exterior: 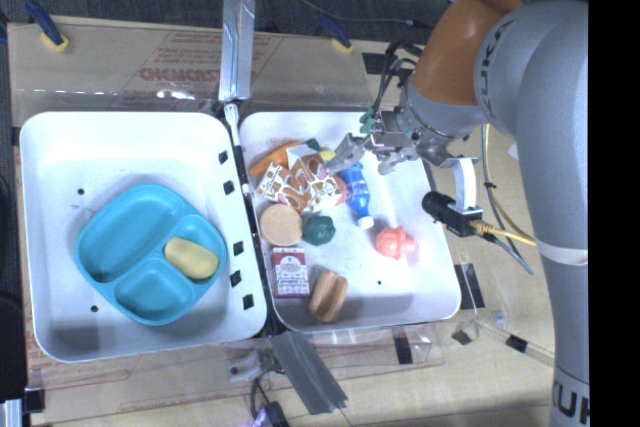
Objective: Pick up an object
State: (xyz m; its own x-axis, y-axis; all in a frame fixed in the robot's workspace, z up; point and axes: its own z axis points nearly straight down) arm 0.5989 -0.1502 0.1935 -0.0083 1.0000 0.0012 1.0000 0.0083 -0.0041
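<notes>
The pincer [365, 147] hangs over the far edge of the right bin [425, 290], above the heap of things there; whether it is open or closed I cannot tell, and nothing shows between its tips. Just below it a blue bottle with a white cap [357, 194] lies tilted. Beside that, toward the bin's left wall, sit crumpled snack packets [296, 181], an orange wedge [270, 158], a round tan disc [281, 224] and a dark green lump [319, 230]. A pink-orange toy [395, 241] rests apart near the right side. At the near edge lie a red box [290, 272] and a brown bun [328, 295]. The left bin [50, 155] holds a blue divided tray [125, 235] with a yellow potato-shaped piece [191, 257] in it.
</notes>
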